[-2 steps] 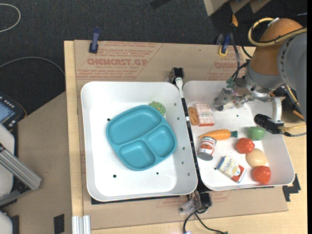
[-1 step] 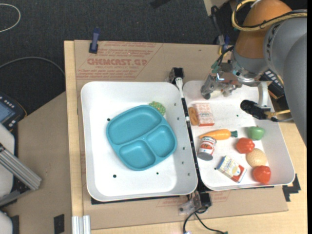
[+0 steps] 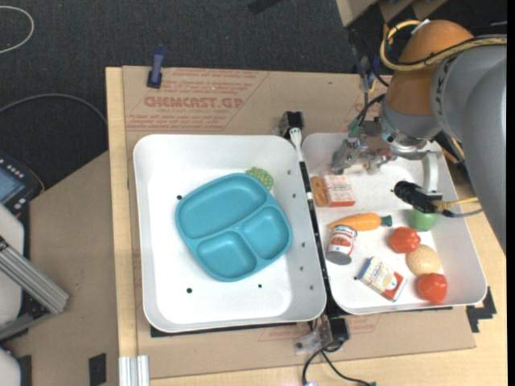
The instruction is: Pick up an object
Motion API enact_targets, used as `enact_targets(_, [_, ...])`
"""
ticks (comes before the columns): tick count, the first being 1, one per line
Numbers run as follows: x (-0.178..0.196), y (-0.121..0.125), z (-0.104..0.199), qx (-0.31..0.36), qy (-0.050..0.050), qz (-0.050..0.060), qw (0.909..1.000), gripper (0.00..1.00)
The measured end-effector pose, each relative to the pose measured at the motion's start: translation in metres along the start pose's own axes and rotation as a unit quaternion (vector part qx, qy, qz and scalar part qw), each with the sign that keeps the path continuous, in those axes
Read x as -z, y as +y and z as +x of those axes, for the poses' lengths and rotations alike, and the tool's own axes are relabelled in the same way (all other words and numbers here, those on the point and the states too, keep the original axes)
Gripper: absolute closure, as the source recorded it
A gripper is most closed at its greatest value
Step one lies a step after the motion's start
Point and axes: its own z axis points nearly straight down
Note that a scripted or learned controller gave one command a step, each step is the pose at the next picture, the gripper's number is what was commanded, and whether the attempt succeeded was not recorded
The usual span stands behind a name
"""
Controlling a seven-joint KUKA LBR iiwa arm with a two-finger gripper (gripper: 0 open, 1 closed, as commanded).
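The arm (image 3: 451, 79) reaches in from the right, its orange band above the far end of the right bin (image 3: 471, 252). The gripper (image 3: 360, 156) hangs low over that bin's far left corner, and nothing is visible between its fingers; whether they are spread or pressed together I cannot tell. Just in front of it lies an orange-and-white packet (image 3: 333, 190), close beside the divider between the bins. Nearer the camera sit a carrot (image 3: 356, 223), a small can (image 3: 341, 243) with a red label, and a flat box (image 3: 381, 278). To their right lie a tomato (image 3: 404, 239), a pale potato (image 3: 423, 259) and a second red fruit (image 3: 433, 287) near the front rim. A green item (image 3: 422, 219) rests beside a black part on the right side of the bin, partly hidden. The left bin (image 3: 161, 240) holds a blue divided plate (image 3: 233, 226), tilted, with a small green object (image 3: 261, 177) touching its far edge.
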Motion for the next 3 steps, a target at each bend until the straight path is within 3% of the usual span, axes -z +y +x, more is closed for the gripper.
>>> enact_targets(1, [-0.017,0.009,-0.025,0.0,0.0,-0.001,1.0,1.0])
enact_targets(3, [0.005,0.01,-0.024,0.001,-0.002,-0.005,1.0,1.0])
